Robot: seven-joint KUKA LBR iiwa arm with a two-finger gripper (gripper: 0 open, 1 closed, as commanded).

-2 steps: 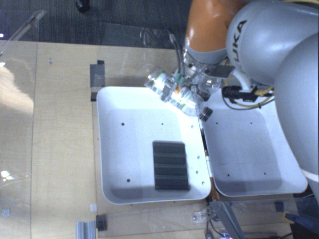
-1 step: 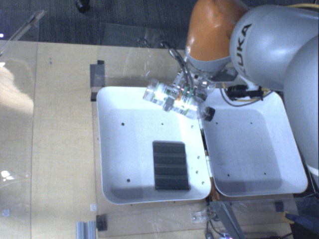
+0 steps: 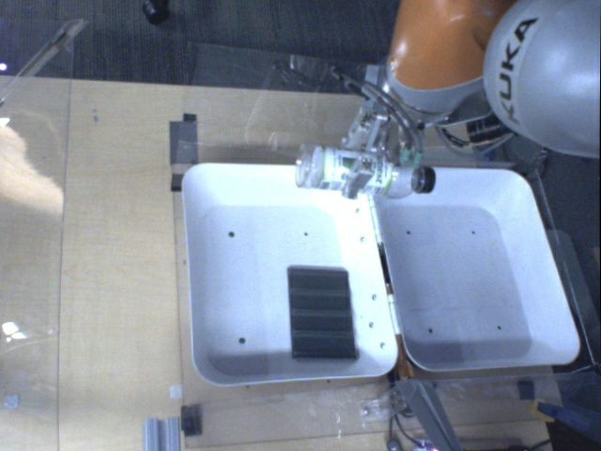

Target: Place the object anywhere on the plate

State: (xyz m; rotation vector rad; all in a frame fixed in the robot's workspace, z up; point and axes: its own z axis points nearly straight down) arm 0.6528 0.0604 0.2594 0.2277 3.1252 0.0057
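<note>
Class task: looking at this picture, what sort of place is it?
Probably a robotics lab or test cell: a KUKA arm over a wooden bench bearing two white bins, one holding a black ridged object.

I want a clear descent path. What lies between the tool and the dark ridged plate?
Bare white floor of the left bin, seen in the camera view, separates the tool from the plate.

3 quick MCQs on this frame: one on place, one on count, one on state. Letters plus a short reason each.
1. Where does the black ribbed plate lie?
A. left bin
B. right bin
C. bare bench

2. How many white bins are on the bench?
A. one
B. two
C. three

3. How does the gripper stand?
A. resting on the plate
B. over the far rim of the left bin
C. outside both bins, over the bench

Answers: 1 A, it sits in the left bin's near half. 2 B, left bin and right bin side by side. 3 B, it hangs at the far rim, apart from the plate.
</note>
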